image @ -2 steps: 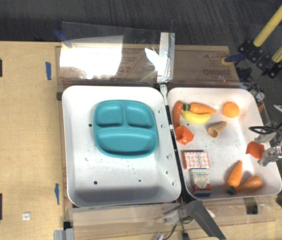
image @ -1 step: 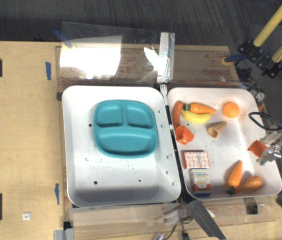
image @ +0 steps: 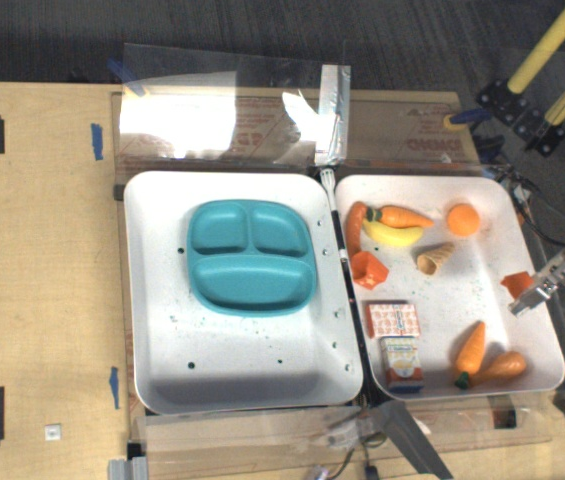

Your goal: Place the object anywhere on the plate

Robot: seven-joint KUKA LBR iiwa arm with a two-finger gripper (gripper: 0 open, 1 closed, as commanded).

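Jaws first: the gripper (image: 550, 284) is poking in at the right rim of the right bin (image: 547, 368), but it's a small metal blur, so I can't tell if the jaws are wide, narrow or holding anything. A small orange block (image: 517, 286) sits right against its tip, inside that bin and well apart from the plate.

Going left to right, the left bin (image: 162, 348) is shallow white plastic with dark specks. The only thing in it is the teal plate (image: 252, 256), smooth, rounded, split into three sections, nothing on it.

The right bin is packed with toy food. Along its left wall are a red-orange pepper (image: 357, 222), a reddish cup-shaped piece (image: 369, 268), a pink-and-white box (image: 393, 319) and a small carton (image: 400, 360). Up top, a carrot (image: 403, 215) rests on a yellow banana (image: 392, 234), with a tan waffle cone (image: 436, 258) below and a round orange (image: 463, 219) further right. Near the bottom right, a second carrot (image: 470, 348) leans against a brownish-orange lump (image: 503, 366).
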